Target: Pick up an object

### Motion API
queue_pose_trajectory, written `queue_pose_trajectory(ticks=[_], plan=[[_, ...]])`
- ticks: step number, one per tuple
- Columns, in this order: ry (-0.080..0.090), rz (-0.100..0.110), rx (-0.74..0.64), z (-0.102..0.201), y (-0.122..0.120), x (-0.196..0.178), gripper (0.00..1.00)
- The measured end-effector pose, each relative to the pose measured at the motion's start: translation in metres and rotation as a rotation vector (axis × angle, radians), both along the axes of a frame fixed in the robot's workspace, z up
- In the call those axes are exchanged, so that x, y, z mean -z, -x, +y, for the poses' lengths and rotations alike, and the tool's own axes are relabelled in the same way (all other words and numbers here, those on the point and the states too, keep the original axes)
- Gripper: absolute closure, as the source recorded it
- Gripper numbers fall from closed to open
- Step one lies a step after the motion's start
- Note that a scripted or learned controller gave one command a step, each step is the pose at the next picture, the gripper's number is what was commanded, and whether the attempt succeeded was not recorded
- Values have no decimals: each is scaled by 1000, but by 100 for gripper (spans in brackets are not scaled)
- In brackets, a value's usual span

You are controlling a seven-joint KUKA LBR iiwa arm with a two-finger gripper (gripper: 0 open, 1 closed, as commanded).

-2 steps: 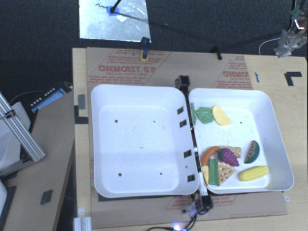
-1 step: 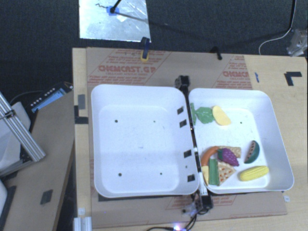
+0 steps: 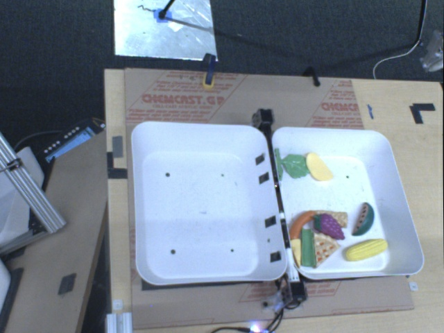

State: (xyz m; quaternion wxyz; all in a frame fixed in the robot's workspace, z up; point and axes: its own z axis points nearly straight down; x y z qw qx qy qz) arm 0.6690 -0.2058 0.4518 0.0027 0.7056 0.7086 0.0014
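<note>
Camera view, for you: two shallow white bins sit side by side on the bench (image 3: 388, 96), on a brown board printed "CHEMCAST".

Left bin (image 3: 201, 200): bare white floor with a few small dark dots, nothing else to report.

Right bin (image 3: 388, 186) has all the pickable toy food:
- Green leafy piece (image 3: 294, 165) at the far-left corner, close against the divider (image 3: 277, 207) between the bins.
- Yellow oval piece (image 3: 319, 166) just beside it on the right, touching or nearly so; you can't separate them cleanly from this angle.
- Watermelon slice (image 3: 363, 218) towards the right wall, lying apart from the others.
- Corn cob (image 3: 365, 249) at the near-right corner, lying roughly parallel to the near edge.
- Cluster at the near-left corner: orange carrot (image 3: 300, 223), purple grapes (image 3: 328, 225), a tan cracker-like piece (image 3: 340, 218) just behind the grapes, pizza slice (image 3: 324, 245), and a green stick (image 3: 307, 247) with a yellow piece (image 3: 297, 250) on its left. These overlap or touch one another.

Gripper state: you cannot tell it from this view.

Off the bins: a yellow and blue clamp (image 3: 208, 71) at the bench's far edge, and a shiny sheet (image 3: 163, 19) on the dark floor beyond it.
</note>
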Motion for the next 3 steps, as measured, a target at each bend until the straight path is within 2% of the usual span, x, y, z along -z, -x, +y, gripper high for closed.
queue_pose_trajectory(ticks=[1,2,3], plan=[[0,1,-1,0,0,-22,100],[0,1,-1,23,0,-35,100],[0,-1,3,-1,0,-81,100]])
